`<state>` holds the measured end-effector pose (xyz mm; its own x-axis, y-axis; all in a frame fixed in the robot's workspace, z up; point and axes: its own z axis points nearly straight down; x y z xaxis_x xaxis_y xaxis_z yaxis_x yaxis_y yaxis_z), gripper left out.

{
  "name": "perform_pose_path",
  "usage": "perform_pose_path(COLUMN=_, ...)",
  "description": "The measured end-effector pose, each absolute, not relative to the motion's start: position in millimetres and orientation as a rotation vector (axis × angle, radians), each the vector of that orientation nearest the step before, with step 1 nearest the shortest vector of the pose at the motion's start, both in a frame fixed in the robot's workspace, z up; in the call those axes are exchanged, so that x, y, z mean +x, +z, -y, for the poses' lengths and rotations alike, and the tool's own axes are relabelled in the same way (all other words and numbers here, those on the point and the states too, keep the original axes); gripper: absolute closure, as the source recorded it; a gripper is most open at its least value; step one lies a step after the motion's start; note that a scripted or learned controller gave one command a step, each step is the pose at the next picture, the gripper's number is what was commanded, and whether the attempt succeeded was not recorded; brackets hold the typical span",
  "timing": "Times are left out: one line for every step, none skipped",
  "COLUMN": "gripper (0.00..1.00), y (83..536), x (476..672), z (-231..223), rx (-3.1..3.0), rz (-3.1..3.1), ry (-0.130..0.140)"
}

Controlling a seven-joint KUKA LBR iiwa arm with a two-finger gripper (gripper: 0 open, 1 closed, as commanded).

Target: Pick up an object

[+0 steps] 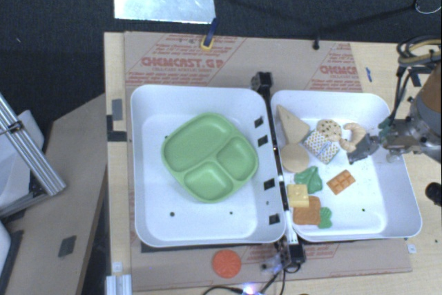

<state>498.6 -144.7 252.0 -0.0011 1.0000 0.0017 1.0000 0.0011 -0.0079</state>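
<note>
Reaching into the right shallow white bin [397, 214], my gripper [360, 152] hovers; its opening I cannot tell. Just beside it lies the curved tan croissant-shaped toy [355, 134]; I should descend centred.

The arm [425, 122] (grey) is cut off at the right edge.

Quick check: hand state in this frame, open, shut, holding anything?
Hand: at the right bin's right side, beside the croissant; open or shut cannot be told, and nothing is seen between its fingers.
</note>
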Motion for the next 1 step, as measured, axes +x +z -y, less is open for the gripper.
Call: perform_pose_path(gripper=0.00, y=256.7, x=500.6, z=144.5, rx=-2.218, rz=2.227, ry=-0.002)
